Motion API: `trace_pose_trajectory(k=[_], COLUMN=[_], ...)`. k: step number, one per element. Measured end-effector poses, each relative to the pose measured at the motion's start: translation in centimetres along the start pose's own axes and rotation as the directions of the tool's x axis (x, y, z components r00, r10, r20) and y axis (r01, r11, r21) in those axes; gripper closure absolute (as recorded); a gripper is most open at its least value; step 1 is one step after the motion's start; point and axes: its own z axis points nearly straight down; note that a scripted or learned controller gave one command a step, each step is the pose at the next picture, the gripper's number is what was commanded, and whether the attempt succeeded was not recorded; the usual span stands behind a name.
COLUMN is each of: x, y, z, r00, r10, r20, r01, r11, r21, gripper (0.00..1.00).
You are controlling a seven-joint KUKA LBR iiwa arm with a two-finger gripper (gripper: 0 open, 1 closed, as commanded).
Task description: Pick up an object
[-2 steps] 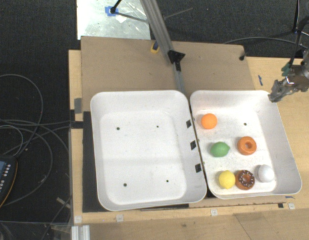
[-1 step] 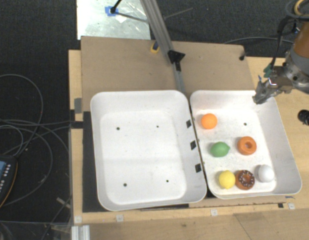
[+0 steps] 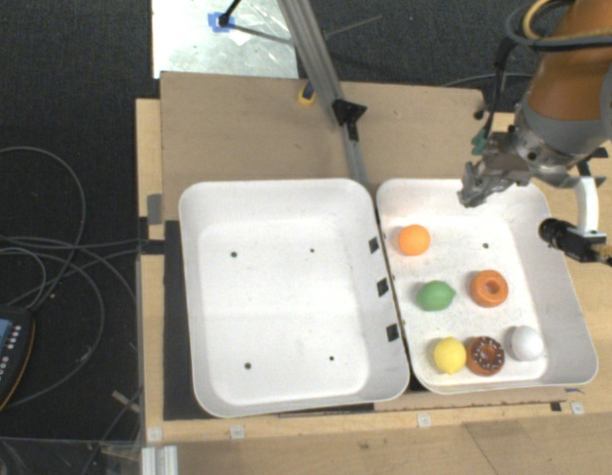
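The right bin (image 3: 554, 265) holds several small items: an orange ball (image 3: 414, 239), a green round piece (image 3: 436, 296), an orange ring (image 3: 489, 288), a yellow lemon-like piece (image 3: 449, 355), a brown sprinkled donut (image 3: 484, 355) and a white ball (image 3: 526, 343). My gripper (image 3: 474, 193) hangs over the bin's far rim, up and to the right of the orange ball, with nothing seen in it.
The left bin (image 3: 202, 265) lies beside the right one, joined by black clips (image 3: 382, 287). A grey tripod pole (image 3: 316, 52) slants across the back of the bench. Cables and a pendant (image 3: 4, 349) lie on the floor at left.
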Motion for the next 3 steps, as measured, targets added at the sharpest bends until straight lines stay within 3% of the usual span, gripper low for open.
trace_pose_trajectory(k=[2, 3], x=[10.4, 16.3], y=[1.0, 1.5], z=[-0.4, 1.7], r00=[1.000, 1.000], r10=[0.000, 0.000], r20=[0.000, 0.000], r01=[0.000, 0.000], r11=[1.000, 1.000], r21=[-0.002, 0.002], gripper=[1.00, 1.00])
